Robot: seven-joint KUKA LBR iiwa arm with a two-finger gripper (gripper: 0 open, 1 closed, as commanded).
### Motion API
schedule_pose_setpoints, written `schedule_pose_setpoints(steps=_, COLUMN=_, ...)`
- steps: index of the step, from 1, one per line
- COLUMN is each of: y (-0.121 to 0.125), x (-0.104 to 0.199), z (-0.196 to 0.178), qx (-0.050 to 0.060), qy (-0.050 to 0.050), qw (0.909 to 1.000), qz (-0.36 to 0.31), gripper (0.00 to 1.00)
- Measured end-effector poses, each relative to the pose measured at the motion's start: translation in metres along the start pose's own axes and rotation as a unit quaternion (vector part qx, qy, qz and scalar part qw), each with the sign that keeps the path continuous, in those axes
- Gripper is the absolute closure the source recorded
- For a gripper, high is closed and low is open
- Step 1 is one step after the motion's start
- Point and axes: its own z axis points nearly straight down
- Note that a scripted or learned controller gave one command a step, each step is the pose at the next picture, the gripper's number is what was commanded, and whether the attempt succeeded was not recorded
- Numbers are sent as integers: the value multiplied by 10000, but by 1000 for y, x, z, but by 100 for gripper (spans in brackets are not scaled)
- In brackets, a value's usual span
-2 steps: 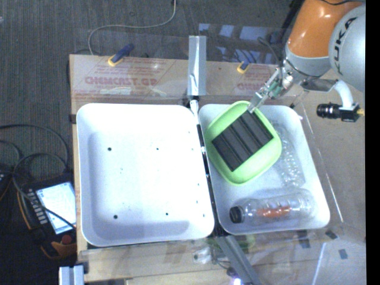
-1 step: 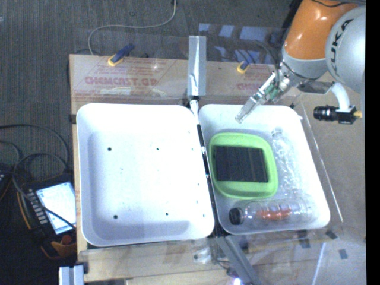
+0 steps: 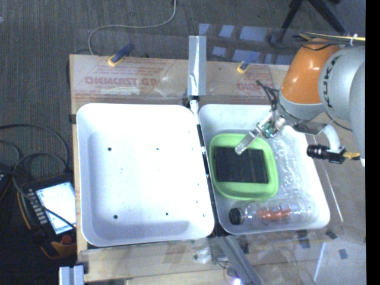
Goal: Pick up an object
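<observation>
In the right bin (image 3: 320, 215) lies a green tray (image 3: 270, 186) with a flat black object (image 3: 239, 165) inside it. A clear plastic bottle (image 3: 270, 214) with a black cap lies on its side along the bin's front wall. Crinkled clear plastic (image 3: 292, 159) sits to the right of the green tray. My gripper (image 3: 249, 142) hangs over the tray's back right corner, slanting down to the left, its tip just above the black object's far edge. Nothing is visibly held.
The left bin (image 3: 142, 230) sits beside the right one, with a narrow seam between them. The grey and orange arm (image 3: 314, 82) fills the upper right. A handheld device with cables (image 3: 50, 203) lies off the bench at left.
</observation>
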Motion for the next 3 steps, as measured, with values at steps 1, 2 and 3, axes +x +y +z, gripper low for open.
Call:
schedule_pose_setpoints(steps=1, y=0, x=-2, z=-10, qx=-35, qy=-46, qw=10000, qz=4, gripper=100)
schedule_pose_setpoints(steps=2, y=41, x=-1, z=-60, qx=30, qy=-52, qw=9989, qz=458, gripper=100)
schedule_pose_setpoints(steps=3, y=51, x=17, z=-72, qx=66, qy=-168, qw=9890, qz=1466, gripper=100)
